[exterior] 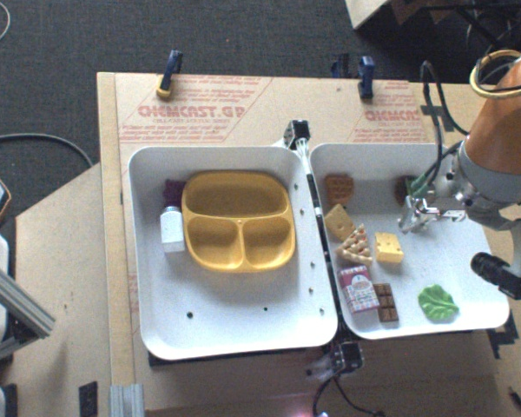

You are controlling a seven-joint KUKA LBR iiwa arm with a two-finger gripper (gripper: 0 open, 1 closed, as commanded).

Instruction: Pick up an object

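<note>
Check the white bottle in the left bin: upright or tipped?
Tipped. The white bottle lies on its side on the left bin floor, long axis flat, against the yellow tray's left edge.

A tan worktop (pixel 243 102) with red print carries two white bins: the left bin (pixel 230 320) and the right bin (pixel 469 259), touching side by side. Clamps (pixel 168 75) grip its far edge. Cables (pixel 35 142) lie on the dark floor (pixel 87 24) beyond.
</note>
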